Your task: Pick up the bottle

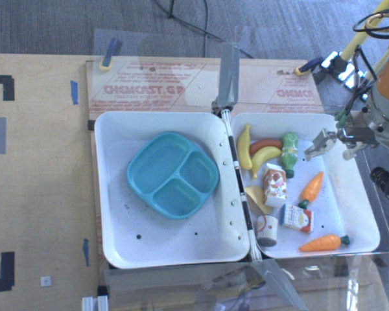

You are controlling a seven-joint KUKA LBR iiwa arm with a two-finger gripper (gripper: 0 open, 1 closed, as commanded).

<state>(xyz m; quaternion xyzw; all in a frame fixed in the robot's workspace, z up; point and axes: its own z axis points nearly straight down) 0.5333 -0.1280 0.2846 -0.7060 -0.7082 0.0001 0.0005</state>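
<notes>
Carrot (322, 243) at near edge of right bin (366, 203); green bottle (290, 151) further back; end effector (319, 146) above, spread, pinching nothing.

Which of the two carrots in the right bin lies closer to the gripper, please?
The upper carrot, tilted in the middle of the right bin, lies closer to the gripper. The other carrot lies flat along the bin's lower edge.
</notes>
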